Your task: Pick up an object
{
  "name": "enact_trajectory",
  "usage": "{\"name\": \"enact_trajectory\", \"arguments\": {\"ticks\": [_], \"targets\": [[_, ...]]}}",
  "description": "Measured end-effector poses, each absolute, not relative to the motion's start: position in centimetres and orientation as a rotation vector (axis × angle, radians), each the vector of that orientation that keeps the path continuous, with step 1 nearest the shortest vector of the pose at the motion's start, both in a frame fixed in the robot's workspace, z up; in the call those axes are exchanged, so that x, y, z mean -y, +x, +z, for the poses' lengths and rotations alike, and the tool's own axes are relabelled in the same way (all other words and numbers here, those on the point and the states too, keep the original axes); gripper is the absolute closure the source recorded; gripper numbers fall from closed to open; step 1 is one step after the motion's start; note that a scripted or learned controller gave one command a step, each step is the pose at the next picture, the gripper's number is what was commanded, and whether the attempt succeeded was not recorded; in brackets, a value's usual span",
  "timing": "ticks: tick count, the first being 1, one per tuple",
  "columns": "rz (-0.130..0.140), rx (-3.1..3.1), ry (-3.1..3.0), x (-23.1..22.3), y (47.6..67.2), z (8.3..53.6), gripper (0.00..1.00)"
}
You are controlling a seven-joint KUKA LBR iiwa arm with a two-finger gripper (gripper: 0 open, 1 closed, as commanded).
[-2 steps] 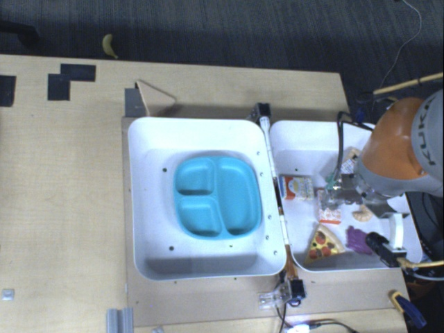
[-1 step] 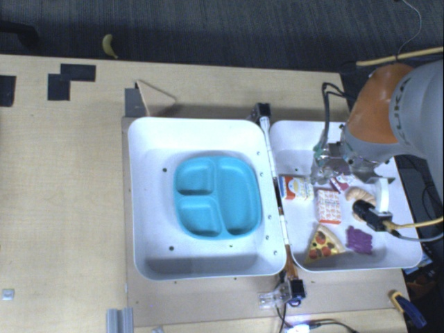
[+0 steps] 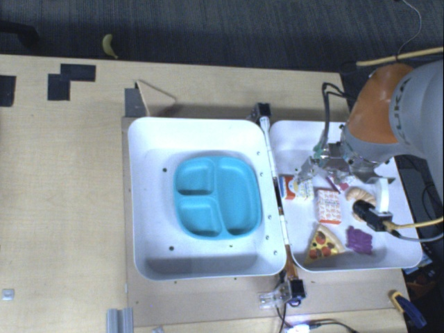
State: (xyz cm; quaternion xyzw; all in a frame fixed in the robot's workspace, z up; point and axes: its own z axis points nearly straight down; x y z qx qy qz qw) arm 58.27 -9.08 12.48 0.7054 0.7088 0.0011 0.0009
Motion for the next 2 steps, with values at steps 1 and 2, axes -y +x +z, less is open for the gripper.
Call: {"name": "enact_trajectory", "arguments": {"ticks": [1, 2], "targets": [[0.015, -2.211, 2.206, 9.9, 51.6, 9.0, 0.0], [0.023, -2.206, 2.2, 10.0, 52.0, 10.3, 1.0]]}}
